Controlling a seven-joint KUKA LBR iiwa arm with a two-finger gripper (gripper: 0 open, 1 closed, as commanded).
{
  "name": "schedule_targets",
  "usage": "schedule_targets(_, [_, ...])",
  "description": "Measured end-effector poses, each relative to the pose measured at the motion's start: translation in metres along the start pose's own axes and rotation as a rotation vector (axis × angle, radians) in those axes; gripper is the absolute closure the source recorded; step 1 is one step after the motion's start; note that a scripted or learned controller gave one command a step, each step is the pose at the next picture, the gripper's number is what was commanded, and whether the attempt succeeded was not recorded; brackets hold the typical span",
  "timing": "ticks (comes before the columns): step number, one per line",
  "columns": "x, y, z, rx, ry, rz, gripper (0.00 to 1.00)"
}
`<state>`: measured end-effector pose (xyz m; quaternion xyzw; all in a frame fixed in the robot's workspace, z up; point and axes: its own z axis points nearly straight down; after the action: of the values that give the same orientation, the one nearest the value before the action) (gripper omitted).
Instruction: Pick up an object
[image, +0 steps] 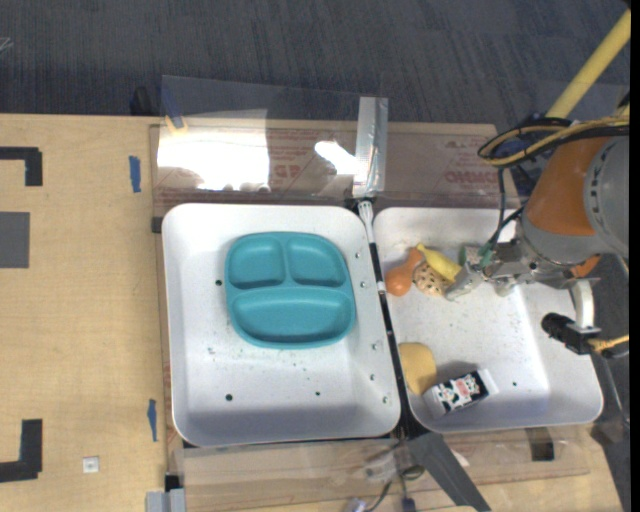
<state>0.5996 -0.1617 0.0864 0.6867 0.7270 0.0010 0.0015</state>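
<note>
The gripper (462, 285) sat low in the right bin (520, 340), just beside a yellow banana-like toy (437, 262) and an orange ball (399, 282); whether it was spread or pinching, I could not tell. Nothing looked lifted, so the pick seemed still to do.

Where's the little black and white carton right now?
The black and white carton lies near the front edge of the right bin, just right of the yellow-brown lump.
</note>
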Motion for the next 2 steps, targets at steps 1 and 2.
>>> schedule_targets(1, [0.004, 0.059, 0.002, 0.021, -0.001, 0.132, 0.0])
schedule_targets(2, [0.062, 0.068, -0.014, 0.016, 0.001, -0.053, 0.0])
